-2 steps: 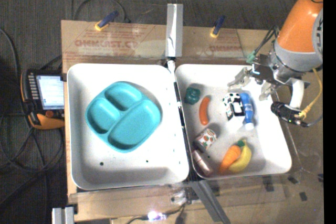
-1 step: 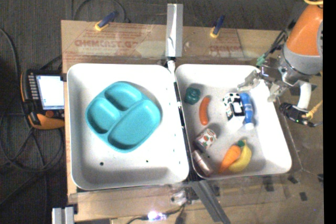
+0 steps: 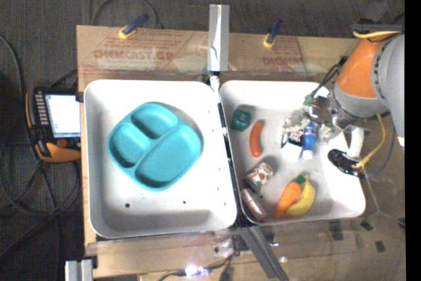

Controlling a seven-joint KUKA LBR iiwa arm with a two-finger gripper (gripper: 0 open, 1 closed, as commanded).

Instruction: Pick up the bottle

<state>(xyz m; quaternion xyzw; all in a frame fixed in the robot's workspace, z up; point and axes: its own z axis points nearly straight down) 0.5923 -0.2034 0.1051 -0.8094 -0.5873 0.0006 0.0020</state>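
the gripper (image 3: pixel 304 133) hangs low over the far right part of the right bin (image 3: pixel 342 204); whether its fingers are spread or closed cannot be told, as metal parts and shadow crowd that spot; a small white and blue bottle (image 3: pixel 308 141) stands right at the gripper, touching or just beside it, though a hold between the fingers cannot be made out; behind the gripper the grey arm with its orange band (image 3: pixel 360 72) comes in from the right edge; left of the bottle in the same bin lie an orange sausage-shaped piece (image 3: pixel 255 139) and, farther left and far, a dark green round object (image 3: pixel 241 119); nearer lie a small can (image 3: pixel 259 176), a brownish can (image 3: pixel 252 203), a toy carrot (image 3: pixel 287 197) and a banana (image 3: pixel 303 199) touching it; the left bin (image 3: pixel 99 207) holds a teal divided plate (image 3: pixel 155 145); a handheld pendant (image 3: pixel 54 123) sits left of the bins.
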